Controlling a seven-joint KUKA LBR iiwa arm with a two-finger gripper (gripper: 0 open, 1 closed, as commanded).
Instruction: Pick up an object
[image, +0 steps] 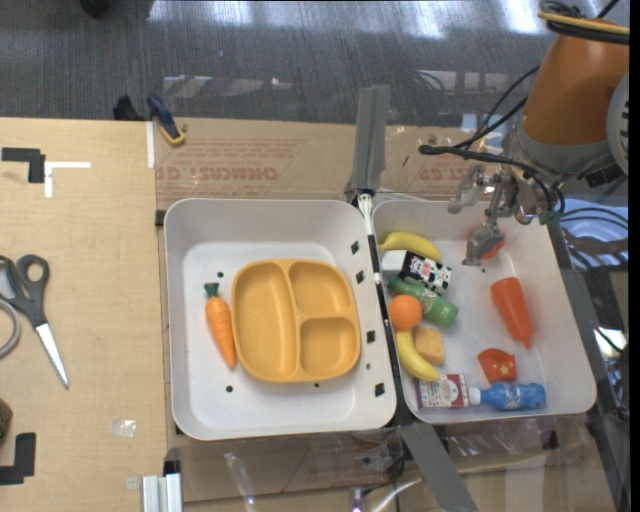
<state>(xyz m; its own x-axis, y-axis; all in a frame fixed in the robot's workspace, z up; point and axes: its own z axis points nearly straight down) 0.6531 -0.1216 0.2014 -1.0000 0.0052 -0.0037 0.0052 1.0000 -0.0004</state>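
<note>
Gripper (487, 243) hovers at right bin's (570, 300) 12 o'clock; finger opening unclear, can't tell. Orange toy pepper (512, 309) lies at 5 o'clock from it, apart. Risk: descent lands on bare floor, empty grasp.

Pale wooden desk (80, 300) lit evenly, brown printed cardboard sheet (250, 165) laid behind, dark grey ribbed floor (300, 50) beyond
</note>
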